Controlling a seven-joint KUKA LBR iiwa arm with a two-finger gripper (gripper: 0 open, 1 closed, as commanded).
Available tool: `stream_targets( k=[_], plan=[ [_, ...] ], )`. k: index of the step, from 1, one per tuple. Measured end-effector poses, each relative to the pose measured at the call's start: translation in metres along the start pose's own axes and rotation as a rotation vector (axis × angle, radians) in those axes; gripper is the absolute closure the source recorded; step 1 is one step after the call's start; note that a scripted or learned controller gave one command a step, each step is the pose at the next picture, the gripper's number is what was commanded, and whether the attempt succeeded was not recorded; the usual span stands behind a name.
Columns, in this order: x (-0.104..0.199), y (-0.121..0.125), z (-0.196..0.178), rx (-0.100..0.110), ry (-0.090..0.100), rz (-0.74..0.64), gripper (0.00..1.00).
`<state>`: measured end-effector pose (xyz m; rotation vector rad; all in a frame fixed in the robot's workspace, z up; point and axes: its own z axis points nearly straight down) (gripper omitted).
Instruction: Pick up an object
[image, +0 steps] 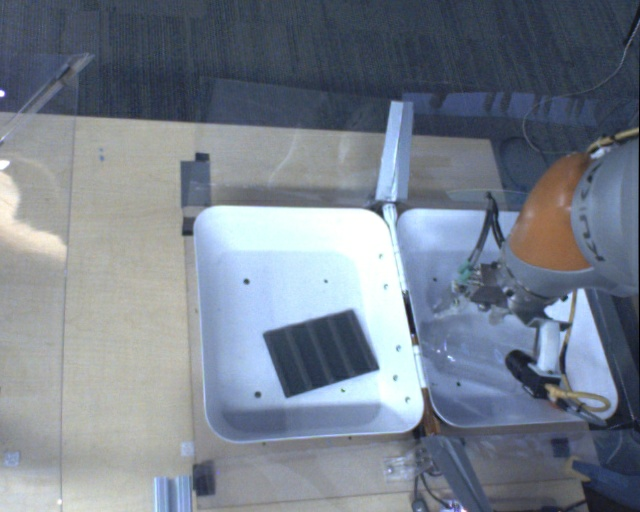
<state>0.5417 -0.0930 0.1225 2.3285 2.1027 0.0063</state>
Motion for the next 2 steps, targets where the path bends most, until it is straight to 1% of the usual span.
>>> stream_targets(
  k=[1, 2],
  plan=[
    [0.006, 0.049, -0.005, 0.001, 0.000, -0.036, 0.00],
    [-0.090, 0.049, -0.020, -0.001, -0.002, -0.223, 0.00]
  ],
)
